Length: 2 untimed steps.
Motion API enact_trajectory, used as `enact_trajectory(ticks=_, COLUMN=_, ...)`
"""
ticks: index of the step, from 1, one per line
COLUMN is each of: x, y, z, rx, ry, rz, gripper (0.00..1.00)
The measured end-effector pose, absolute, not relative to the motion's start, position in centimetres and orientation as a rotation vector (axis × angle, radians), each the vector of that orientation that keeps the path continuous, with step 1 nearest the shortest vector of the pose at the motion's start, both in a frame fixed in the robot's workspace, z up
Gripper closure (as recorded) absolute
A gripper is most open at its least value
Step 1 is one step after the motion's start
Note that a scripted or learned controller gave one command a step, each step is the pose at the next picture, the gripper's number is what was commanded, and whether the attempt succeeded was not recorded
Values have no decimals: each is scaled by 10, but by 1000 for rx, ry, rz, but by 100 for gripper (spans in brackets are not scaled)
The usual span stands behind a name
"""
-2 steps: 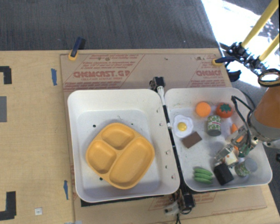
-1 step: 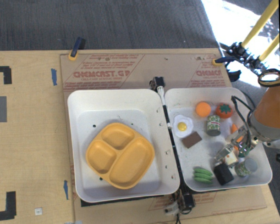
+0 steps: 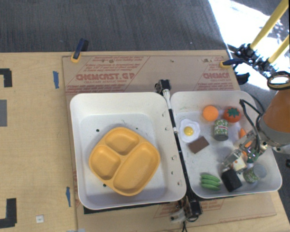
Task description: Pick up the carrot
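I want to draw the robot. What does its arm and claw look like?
The arm comes in from the right, grey with a wide orange band above the wrist. A thin black cable loops beside it. The gripper is a small cluster of silver and black parts with dabs of orange and green.

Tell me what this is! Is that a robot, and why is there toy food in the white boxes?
Yes, it is a robot arm, grey with an orange band, reaching in from the right. The camera sits above the bench and looks down at a slant. Two shallow white bins lie side by side. The left bin holds a yellow plate with three sections. The right bin holds toy food: a fried egg, an orange, a tomato, a small can, a brown square and green pea pods. The robot's hand is down among the toys, beside something orange that may be the carrot it is meant to pick up. I cannot tell whether it holds anything.
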<state>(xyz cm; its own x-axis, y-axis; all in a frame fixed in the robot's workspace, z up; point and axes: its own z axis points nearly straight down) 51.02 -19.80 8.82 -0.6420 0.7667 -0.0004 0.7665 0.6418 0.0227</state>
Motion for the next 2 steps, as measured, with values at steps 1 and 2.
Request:
enact_trajectory(ticks=1, x=510, y=-198, z=88, rx=1325, ry=2837, rz=32, gripper=0)
enact_trajectory(ticks=2, x=510, y=-198, z=88, rx=1325, ry=2837, rz=32, gripper=0)
